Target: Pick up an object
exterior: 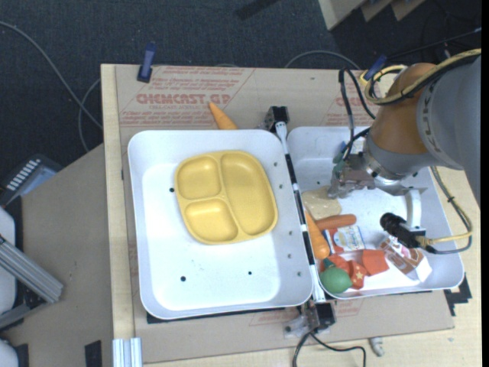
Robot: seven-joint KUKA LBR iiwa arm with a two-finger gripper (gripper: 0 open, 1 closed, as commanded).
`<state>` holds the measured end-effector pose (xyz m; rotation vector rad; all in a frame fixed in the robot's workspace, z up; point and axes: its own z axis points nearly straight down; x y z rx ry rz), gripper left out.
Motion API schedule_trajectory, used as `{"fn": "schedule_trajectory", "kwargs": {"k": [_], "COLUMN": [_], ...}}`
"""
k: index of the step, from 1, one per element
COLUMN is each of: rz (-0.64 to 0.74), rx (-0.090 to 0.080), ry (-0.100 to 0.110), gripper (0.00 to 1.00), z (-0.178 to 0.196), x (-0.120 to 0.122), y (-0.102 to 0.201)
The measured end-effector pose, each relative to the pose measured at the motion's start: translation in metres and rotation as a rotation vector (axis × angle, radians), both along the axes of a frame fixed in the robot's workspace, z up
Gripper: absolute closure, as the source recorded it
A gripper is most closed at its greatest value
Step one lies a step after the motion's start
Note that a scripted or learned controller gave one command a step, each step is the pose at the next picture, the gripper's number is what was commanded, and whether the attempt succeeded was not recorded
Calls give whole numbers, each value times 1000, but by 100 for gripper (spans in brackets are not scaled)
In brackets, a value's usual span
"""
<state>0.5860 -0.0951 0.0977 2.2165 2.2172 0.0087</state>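
The right bin (451, 270) holds a heap of small toy foods. A pale beige slab (320, 203) lies at its left. A red sausage (336, 222) lies below the slab, and an orange carrot (317, 239) runs along the left wall. A green ball (335, 280), red pieces (368, 262), a printed white card (350, 238) and a brown-and-white packet (405, 257) lie toward the front. My gripper (342, 185) hangs low in this bin, just above the upper right edge of the beige slab. Nothing shows held in it.
The left bin (160, 281) carries a yellow three-part plate (226, 196). A second orange carrot (221, 117) lies on the board behind the left bin. A blue clip (145, 61) sits at the board's far left corner. The arm's grey body (451, 113) covers the right bin's back right.
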Motion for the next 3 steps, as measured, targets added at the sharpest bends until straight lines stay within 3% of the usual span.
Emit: {"fn": "schedule_trajectory", "kwargs": {"k": [1, 2, 3], "rz": [-2, -1, 0], "rx": [1, 1, 1], "ry": [11, 9, 8], "gripper": [100, 100, 100], "z": [11, 21, 87], "x": [-77, -76, -107], "y": [-3, -3, 20]}}
